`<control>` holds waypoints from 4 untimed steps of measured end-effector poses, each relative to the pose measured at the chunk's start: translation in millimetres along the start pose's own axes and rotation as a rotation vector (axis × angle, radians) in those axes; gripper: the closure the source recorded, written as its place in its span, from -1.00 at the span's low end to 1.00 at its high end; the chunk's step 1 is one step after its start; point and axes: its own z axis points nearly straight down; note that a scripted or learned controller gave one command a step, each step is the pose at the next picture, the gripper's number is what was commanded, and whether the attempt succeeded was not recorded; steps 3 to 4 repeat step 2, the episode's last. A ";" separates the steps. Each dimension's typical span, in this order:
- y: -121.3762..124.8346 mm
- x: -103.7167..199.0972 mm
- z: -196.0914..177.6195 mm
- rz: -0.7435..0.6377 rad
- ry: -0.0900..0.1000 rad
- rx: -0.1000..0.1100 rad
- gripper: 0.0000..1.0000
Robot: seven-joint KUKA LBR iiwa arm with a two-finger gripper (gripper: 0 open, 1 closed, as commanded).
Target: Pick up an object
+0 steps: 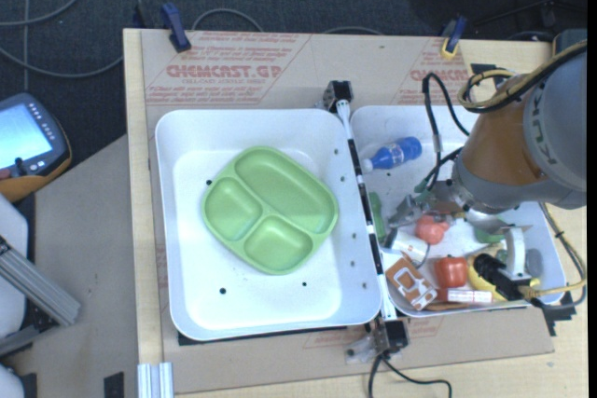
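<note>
The right bin [373,121] holds a heap of small items. A blue bottle [394,153] lies near its back left. A pale red round piece [431,229] and a red tomato-like ball [451,270] sit in the middle. Beside them are a yellow banana-like piece [484,274] and an orange and white box [411,282]. My gripper [420,202] hangs low over the heap, just above the pale red piece and right of the bottle. The grey and orange arm [508,154] covers the bin's right side.
The left bin [177,228] holds a green divided plate [270,208]. A black clamp [338,92] sits where the two bins meet at the back. Blue clips [173,25] hold the cardboard base. Cables run along the arm.
</note>
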 end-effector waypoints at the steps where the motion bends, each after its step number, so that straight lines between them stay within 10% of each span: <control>1: -0.3 -1.9 -12.1 0.003 -0.002 -0.003 1.00; 2: 36.6 61.9 -106.5 -0.005 0.002 -0.008 1.00; 4: 36.6 61.9 -106.5 -0.005 0.002 -0.008 1.00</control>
